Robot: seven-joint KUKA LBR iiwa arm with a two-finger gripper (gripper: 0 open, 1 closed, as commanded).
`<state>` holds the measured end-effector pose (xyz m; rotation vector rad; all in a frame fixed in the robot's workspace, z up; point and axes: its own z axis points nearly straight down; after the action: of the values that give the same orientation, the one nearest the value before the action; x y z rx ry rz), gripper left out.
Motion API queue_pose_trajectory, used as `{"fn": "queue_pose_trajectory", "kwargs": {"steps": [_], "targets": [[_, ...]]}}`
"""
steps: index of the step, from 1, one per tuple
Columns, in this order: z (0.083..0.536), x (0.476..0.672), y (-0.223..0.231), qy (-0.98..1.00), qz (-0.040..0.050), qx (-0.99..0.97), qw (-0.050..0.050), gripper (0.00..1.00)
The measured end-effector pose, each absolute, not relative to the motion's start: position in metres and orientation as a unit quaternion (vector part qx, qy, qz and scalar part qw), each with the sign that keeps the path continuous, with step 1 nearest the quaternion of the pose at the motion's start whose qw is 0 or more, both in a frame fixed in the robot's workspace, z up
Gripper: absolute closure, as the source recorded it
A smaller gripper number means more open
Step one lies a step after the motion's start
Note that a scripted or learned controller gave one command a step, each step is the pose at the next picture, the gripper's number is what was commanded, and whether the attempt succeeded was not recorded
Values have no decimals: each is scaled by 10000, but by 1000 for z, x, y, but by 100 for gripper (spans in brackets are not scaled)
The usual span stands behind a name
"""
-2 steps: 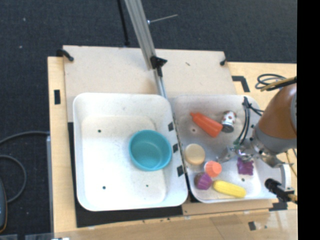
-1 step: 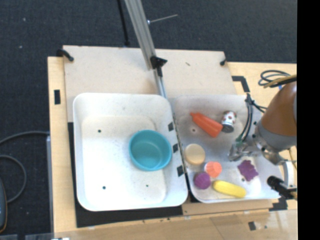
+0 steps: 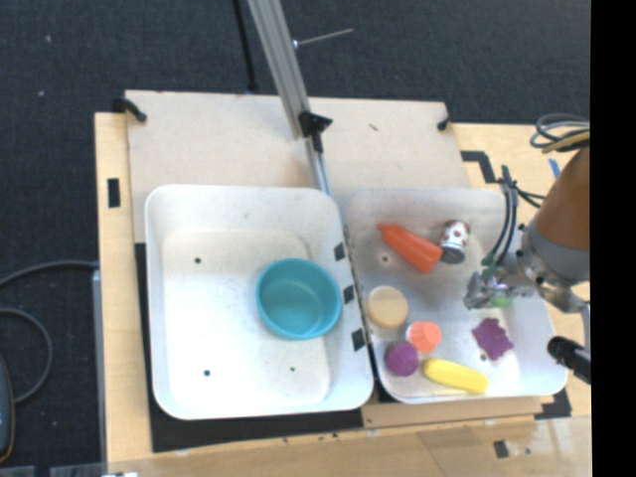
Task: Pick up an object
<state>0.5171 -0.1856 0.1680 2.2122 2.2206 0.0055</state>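
My gripper [image 3: 489, 292] hangs low over the right bin [image 3: 397, 217], near its right side, just above a purple bumpy object [image 3: 492, 337]. The right bin also holds an orange carrot-like cone [image 3: 410, 246], a small white and silver object [image 3: 454, 238], a tan round disc [image 3: 388, 307], a small orange-pink piece [image 3: 424, 336], a purple ball [image 3: 401, 358] and a yellow banana-like piece [image 3: 456, 375]. Something green shows right at the gripper. In the left bin [image 3: 189, 227] lies a blue bowl [image 3: 298, 298].
A slanted metal pole [image 3: 283, 58] rises from the back of the bench between the bins. Cables [image 3: 512, 217] run down the arm at the right. The wooden bench [image 3: 229, 137] extends behind both bins.
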Motion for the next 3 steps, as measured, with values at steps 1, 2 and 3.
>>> {"fn": "queue_pose_trajectory", "kwargs": {"steps": [1, 2, 3], "targets": [[223, 510, -185, 7085, 19, 7057, 41, 100], [255, 511, -186, 7089, 13, 7053, 29, 100], [263, 539, -137, 7103, 15, 7039, 12, 100]]}}
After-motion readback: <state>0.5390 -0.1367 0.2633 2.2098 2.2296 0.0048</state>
